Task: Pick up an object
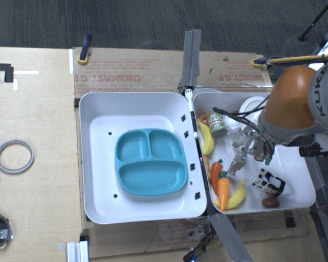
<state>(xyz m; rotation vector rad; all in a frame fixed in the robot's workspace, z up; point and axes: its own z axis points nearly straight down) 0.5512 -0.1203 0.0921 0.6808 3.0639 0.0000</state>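
As far as the slant shows, gripper (241, 158) open and bare-fingered just above the carrot (223, 191).

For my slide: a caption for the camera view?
Gripper hovers above carrot in right bin; blue plate in left bin.

1. Dark grey carpet floor (126, 10) beyond the bench's far edge.
2. Pale wooden bench top (33, 201) at left.
3. Printed cardboard sheet (131, 72) along the far edge.
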